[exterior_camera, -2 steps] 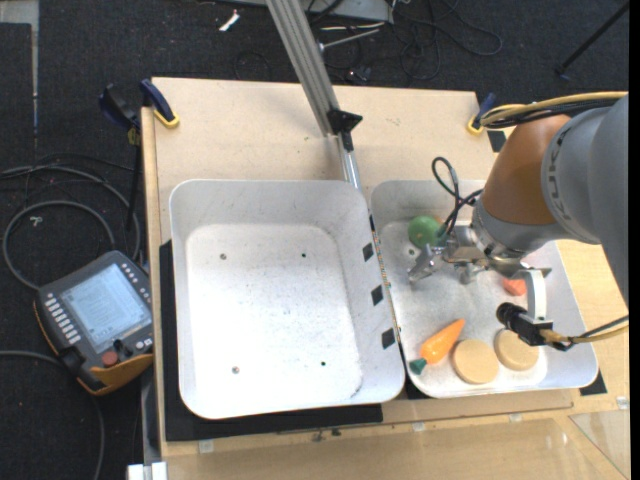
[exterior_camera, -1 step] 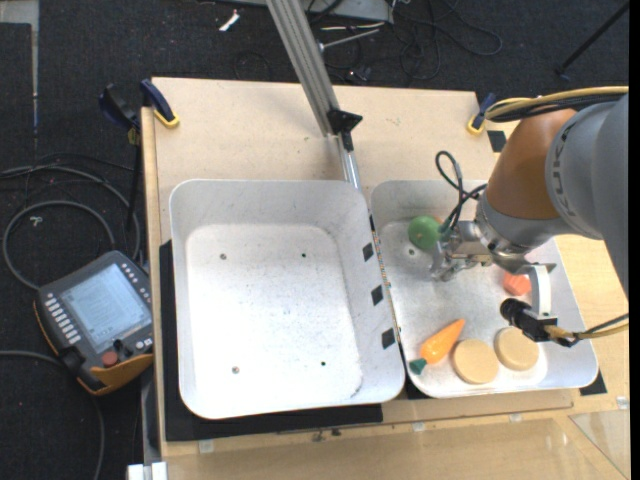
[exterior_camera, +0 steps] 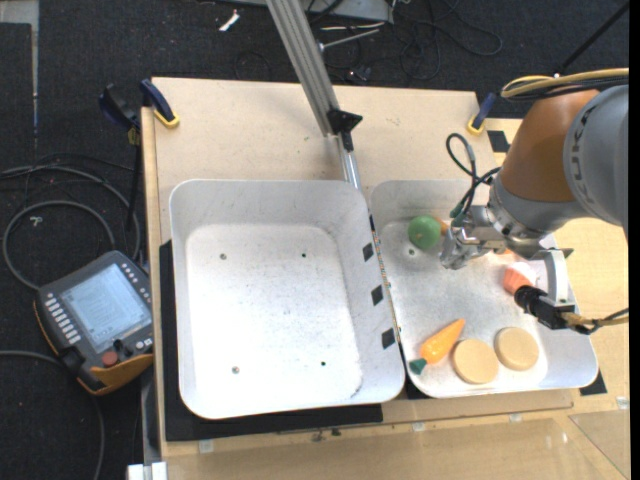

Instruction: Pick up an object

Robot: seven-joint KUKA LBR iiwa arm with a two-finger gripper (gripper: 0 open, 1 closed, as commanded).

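A pale wooden bench (exterior_camera: 250,128) stands on a dark floor strewn with cables, carrying two shallow white bins side by side. The right bin (exterior_camera: 575,373) serves as the landmark. Near its upper left corner lies a green ball (exterior_camera: 424,231). Just right of the ball, over the bin's upper middle, hangs the pincer (exterior_camera: 458,256) on the grey arm with its orange band; whether it is released or clenched cannot be told, and nothing is seen between its tips. Along the bin's near edge lie an orange carrot (exterior_camera: 441,340) and, right of it, two tan round discs (exterior_camera: 476,361), touching each other. An orange-red piece (exterior_camera: 517,279) lies towards the bin's right side, partly hidden by the arm. The left bin (exterior_camera: 190,208) sits touching the right bin's left edge.
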